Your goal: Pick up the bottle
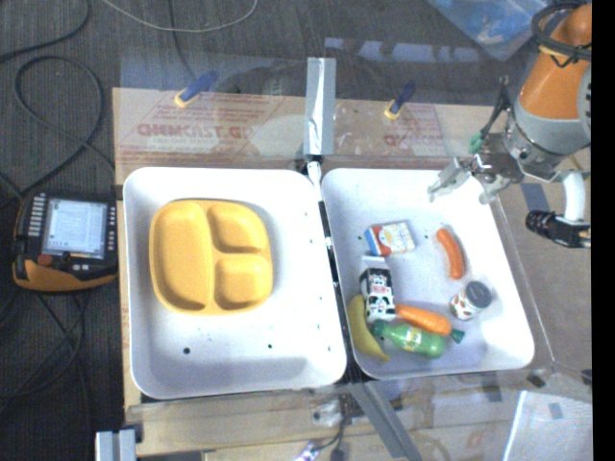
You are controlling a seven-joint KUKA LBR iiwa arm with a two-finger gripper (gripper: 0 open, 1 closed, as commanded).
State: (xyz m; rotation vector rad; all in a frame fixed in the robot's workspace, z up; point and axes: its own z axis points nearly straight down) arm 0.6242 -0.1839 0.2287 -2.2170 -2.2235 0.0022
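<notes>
The bottle (pixel 415 340) is green with a yellow label. It lies on its side near the front of the right bin (pixel 509 286), between a banana (pixel 363 329) and a carrot (pixel 423 318) that rests across its top. My gripper (pixel 465 186) hovers over the bin's far right corner, well behind the bottle. Its fingers are open with nothing between them.
The right bin also holds a black-and-white carton (pixel 379 293), a small box (pixel 391 238), a sausage (pixel 451 253) and a small can (pixel 471 299). In the left bin (pixel 144 353) lies a yellow divided plate (pixel 211 255). A handheld pendant (pixel 65 238) sits left of the bench.
</notes>
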